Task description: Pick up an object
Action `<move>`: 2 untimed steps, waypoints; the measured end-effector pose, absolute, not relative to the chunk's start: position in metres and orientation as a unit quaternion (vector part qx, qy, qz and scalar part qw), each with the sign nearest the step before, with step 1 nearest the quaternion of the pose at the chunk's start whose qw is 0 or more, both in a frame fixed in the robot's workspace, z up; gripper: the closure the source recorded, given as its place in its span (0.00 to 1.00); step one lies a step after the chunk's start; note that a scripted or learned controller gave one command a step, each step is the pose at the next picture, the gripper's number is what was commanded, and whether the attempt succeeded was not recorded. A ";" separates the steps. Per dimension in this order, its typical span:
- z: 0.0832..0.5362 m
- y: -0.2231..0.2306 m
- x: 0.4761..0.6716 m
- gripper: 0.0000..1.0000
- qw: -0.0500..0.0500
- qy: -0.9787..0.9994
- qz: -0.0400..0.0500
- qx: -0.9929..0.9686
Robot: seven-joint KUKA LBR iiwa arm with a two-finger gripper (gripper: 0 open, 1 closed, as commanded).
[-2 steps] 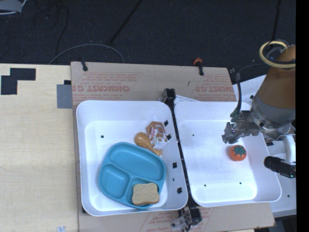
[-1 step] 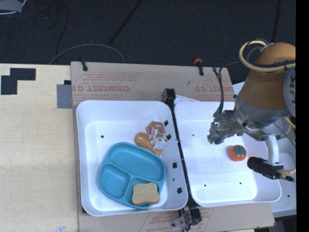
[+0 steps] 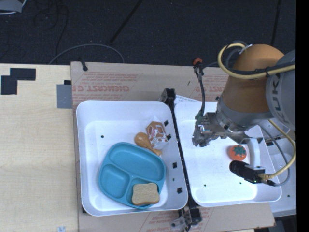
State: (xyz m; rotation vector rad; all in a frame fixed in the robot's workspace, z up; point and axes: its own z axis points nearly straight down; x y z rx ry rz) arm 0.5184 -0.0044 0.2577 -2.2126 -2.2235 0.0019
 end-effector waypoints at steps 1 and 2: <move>0.254 0.046 0.526 1.00 0.002 -0.709 0.001 -0.706; 0.238 0.100 0.514 1.00 0.003 -0.709 0.002 -0.705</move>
